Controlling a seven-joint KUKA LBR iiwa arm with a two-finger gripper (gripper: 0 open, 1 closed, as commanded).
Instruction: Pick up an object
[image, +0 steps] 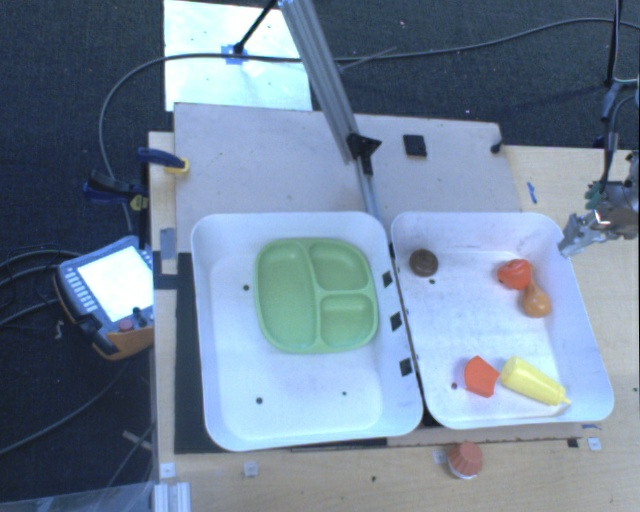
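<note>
Objects for picking all lie in the right bin (590, 330), and the pincer (585, 232) hangs at that bin's far right corner, over the rim; its opening cannot be told, and nothing shows in its hold. Nearest are a red ball (514, 273) touching an orange pear-shaped piece (536, 302); closing on one could nudge the other away. A yellow cone (534, 382) and orange block (481, 377) near the front edge, almost touching, risk a double grab. A brown ball (424, 263) may roll.
</note>
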